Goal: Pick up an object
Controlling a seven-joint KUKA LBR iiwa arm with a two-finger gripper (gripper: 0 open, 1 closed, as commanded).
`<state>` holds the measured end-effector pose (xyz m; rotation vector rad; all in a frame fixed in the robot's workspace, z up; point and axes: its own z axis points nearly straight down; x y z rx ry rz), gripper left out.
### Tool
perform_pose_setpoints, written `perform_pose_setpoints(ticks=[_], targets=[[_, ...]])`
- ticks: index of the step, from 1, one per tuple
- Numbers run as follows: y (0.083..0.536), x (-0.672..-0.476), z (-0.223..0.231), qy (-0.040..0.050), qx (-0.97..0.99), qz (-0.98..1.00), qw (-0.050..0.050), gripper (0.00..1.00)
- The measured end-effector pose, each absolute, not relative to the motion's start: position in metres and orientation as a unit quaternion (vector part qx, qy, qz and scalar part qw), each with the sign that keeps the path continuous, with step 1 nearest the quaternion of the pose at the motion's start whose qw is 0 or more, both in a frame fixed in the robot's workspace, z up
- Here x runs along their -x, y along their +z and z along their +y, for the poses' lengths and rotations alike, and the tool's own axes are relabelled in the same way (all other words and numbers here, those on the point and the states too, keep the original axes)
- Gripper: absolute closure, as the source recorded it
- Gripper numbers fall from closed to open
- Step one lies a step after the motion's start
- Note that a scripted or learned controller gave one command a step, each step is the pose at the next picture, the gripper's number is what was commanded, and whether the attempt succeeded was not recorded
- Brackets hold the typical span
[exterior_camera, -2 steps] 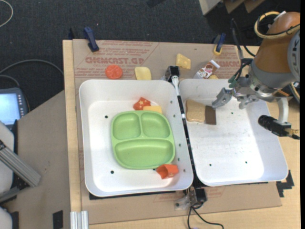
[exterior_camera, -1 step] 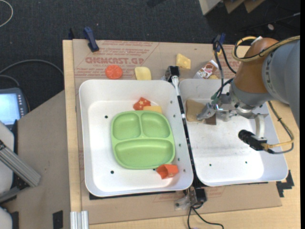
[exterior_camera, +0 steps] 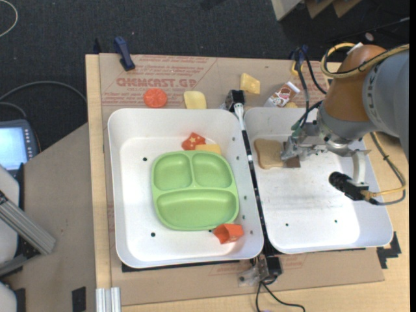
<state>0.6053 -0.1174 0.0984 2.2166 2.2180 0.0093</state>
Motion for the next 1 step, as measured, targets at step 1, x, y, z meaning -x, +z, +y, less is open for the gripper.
perform_pose_setpoints(ticks=[1], targets=[[0.189, -0.552, -0.0305, 0.0012, -0.705, 0.709, -0.001, 1.0]])
